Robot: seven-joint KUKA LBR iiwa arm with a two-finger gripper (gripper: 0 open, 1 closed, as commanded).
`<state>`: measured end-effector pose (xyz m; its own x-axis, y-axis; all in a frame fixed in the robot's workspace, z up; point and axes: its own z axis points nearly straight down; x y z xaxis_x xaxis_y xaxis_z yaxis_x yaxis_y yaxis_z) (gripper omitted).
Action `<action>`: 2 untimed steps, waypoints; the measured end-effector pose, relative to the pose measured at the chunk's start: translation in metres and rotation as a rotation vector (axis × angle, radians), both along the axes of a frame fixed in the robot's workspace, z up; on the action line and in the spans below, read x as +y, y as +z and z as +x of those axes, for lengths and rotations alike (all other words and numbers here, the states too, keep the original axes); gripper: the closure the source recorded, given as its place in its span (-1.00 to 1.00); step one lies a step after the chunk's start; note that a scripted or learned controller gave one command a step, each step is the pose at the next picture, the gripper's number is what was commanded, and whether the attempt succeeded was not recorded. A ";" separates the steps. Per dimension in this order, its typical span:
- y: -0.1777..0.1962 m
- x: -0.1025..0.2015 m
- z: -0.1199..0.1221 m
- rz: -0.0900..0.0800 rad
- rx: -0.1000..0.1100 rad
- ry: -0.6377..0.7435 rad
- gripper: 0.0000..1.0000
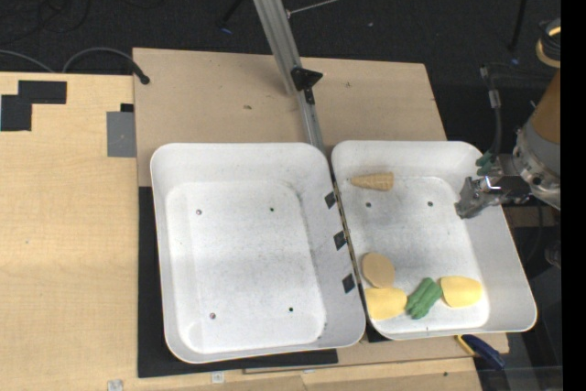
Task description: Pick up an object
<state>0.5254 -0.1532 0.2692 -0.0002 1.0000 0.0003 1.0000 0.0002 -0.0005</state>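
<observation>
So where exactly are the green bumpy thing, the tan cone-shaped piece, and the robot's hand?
Green bumpy vegetable-shaped toy (pixel 422 298): camera view, on its middle.
Tan cone-shaped piece (pixel 374 182): camera view, on its middle.
Robot's hand (pixel 472 200): camera view, at its tip, over the right bin's edge.

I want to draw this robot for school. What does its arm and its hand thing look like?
On the right you see part of the arm: a rounded tan-orange section, with a pale grey, ring-shaped wrist below it. The gripper is small and made of grey and silvery metal, blocky in shape, with a little green spot near its top. A thin dark cable or rod runs down beside it.
</observation>
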 end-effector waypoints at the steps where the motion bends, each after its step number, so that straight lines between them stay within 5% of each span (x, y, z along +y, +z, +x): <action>1: -0.002 0.049 0.007 0.002 0.003 0.004 1.00; 2: -0.007 0.092 0.001 0.002 0.004 0.003 1.00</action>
<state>0.5260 -0.0611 0.2626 -0.0031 1.0000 0.0022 1.0000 0.0031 -0.0045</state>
